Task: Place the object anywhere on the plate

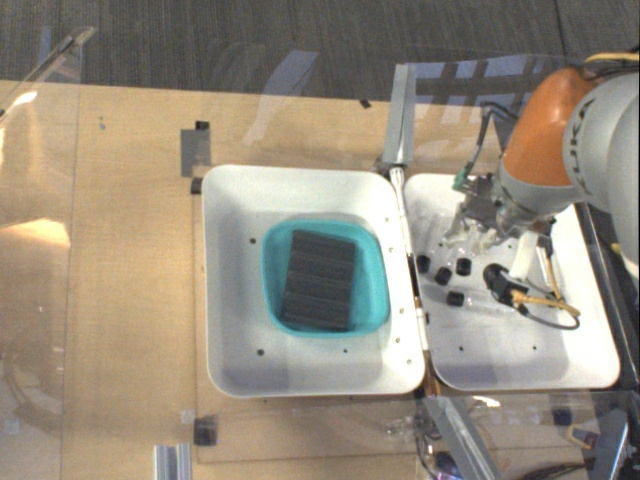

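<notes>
Teal plate lies in the left bin, well to the left of the tool, with a dark ribbed block resting flat on its middle. Over the right bin the tool hangs low; whether it is spread or pressed together cannot be told. Small black pieces lie scattered just below it on the bin floor.
</notes>
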Motion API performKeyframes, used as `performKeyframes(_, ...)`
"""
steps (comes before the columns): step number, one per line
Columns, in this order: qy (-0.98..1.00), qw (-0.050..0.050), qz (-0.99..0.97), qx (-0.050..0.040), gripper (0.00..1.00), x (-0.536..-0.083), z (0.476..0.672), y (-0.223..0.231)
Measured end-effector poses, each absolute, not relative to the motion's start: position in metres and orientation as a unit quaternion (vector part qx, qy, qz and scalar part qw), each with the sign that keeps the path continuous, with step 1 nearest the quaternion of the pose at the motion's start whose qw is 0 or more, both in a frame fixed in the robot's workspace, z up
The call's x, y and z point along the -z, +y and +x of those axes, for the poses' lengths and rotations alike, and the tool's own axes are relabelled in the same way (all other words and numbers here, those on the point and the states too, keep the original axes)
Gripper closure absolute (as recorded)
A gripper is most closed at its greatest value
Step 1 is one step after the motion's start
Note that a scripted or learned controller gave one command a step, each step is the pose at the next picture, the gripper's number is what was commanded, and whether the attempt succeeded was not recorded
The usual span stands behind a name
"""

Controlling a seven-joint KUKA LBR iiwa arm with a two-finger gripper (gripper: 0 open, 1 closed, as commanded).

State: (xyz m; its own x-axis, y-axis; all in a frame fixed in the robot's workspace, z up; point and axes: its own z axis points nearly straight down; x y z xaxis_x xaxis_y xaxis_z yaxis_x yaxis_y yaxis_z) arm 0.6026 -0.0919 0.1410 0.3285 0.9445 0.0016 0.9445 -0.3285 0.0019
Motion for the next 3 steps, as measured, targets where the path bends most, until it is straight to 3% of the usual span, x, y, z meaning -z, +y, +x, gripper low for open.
performKeyframes(1,0.599,0.001,0.801,-0.0023,1.00,-0.185,0.507,-0.050)
performKeyframes(2,0.692,0.002,0.721,-0.0028,1.00,-0.186,0.532,0.017)
performKeyframes(3,0.692,0.002,0.722,-0.0026,0.00,-0.185,0.532,0.016)
